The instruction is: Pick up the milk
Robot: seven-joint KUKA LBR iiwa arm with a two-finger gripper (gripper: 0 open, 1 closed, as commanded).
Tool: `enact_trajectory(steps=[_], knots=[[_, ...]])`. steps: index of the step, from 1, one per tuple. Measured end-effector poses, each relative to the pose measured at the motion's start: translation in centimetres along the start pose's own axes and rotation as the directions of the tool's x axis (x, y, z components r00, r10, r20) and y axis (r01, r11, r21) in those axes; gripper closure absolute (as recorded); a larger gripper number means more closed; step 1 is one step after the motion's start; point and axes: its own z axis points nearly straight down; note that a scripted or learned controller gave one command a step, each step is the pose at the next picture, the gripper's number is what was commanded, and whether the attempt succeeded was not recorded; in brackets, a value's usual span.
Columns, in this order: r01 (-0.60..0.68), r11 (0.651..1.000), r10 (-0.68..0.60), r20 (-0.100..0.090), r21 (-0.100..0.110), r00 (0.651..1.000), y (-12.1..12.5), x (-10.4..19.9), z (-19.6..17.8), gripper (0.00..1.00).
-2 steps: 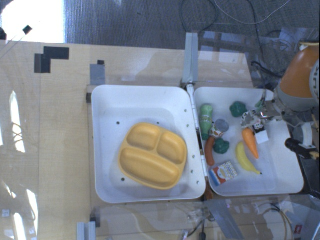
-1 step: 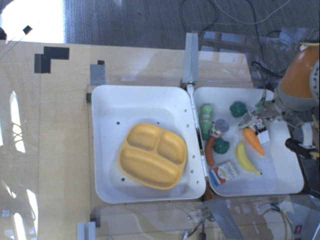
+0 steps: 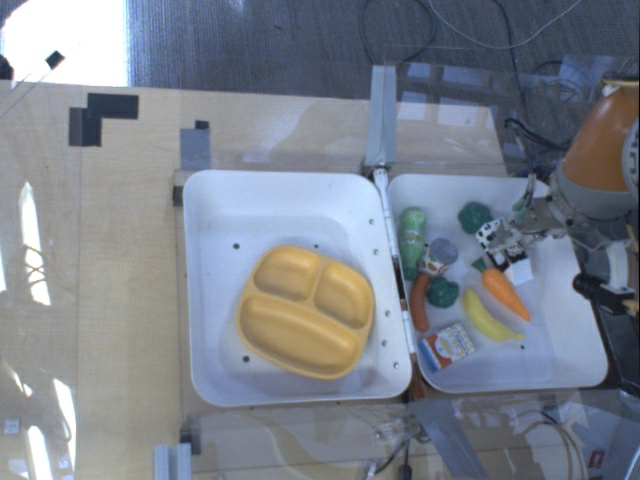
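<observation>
The milk (image 3: 448,346) is a small white carton with red and blue print. It lies on its side near the front wall of the right bin (image 3: 580,368). My gripper (image 3: 503,248) hangs over the middle of that bin, beside the leafy end of an orange carrot (image 3: 507,294). It stands well behind the milk and to its right. Black and white parts crowd its tip, and nothing shows clearly between them. The arm's orange band (image 3: 600,153) is at the right edge.
The right bin also holds a banana (image 3: 490,318), a red sausage (image 3: 419,303), a green bottle (image 3: 411,232), a dark green broccoli (image 3: 474,215) and a small dark green piece (image 3: 443,292). A yellow divided plate (image 3: 305,310) lies in the left bin (image 3: 210,268).
</observation>
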Motion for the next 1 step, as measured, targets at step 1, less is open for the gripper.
enact_trajectory(steps=[1], knots=[[0.015, 1.000, -0.015, 0.001, 0.001, 1.000, 2.18, 4.15, -8.71, 1.00]])
